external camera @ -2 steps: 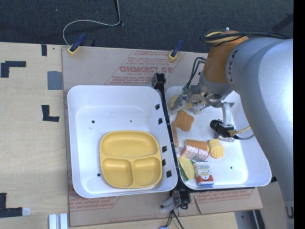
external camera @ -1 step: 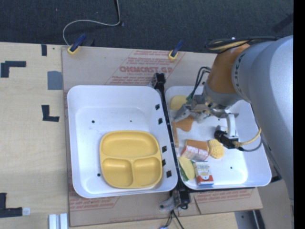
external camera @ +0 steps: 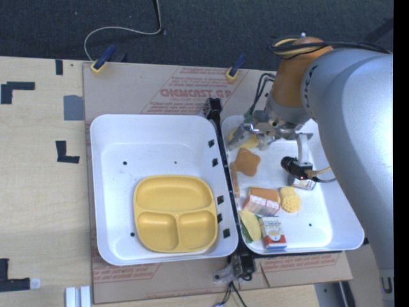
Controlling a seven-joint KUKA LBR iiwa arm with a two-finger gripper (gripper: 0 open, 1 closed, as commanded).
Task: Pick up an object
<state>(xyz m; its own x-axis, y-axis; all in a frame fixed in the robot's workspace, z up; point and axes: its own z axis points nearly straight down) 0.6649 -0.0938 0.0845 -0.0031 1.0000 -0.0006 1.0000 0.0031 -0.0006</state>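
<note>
In the upper middle of the frame, the gripper hangs low over the top left corner of the right bin, close to the divider where the two bins meet. Whether it is apart or together cannot be told from this angle, and nothing can be seen clamped in it. The grey arm with its orange band fills the right side of the frame.

The things to pick lie in the right bin. A small pale yellow piece sits right at the gripper, partly hidden by it. Just below that is a brown block, apart from the gripper. Lower down, an orange and white box lies beside a round yellow disc, the two touching or nearly so. Near the bottom left of that bin, a green and yellow thing lies against the left wall, with a small red and white carton just to its right.

The left bin holds a yellow divided plate in its lower half. Both bins rest on a cardboard sheet with red print, held at its top edge by two clamps.
</note>
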